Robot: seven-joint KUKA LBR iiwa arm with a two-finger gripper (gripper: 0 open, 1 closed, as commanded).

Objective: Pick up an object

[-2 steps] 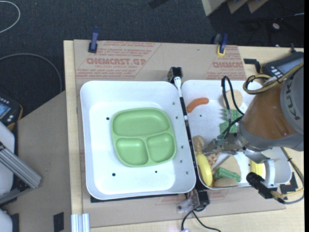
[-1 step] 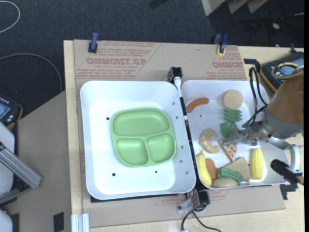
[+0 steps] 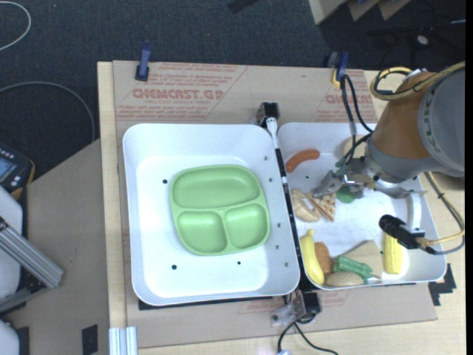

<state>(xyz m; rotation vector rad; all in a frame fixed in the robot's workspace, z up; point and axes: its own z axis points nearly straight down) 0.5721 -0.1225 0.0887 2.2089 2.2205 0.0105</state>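
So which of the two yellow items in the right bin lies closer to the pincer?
The corn cob by the bin's right wall. It sits just below the arm, while the banana lies along the left wall, farther from the pincer.

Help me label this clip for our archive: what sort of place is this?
Most likely a robotics lab bench set up for grasping trials. A grey and orange arm reaches over two white bins; one holds a green divided tray, the other toy food such as a corn cob. Cables trail across the dark carpet.
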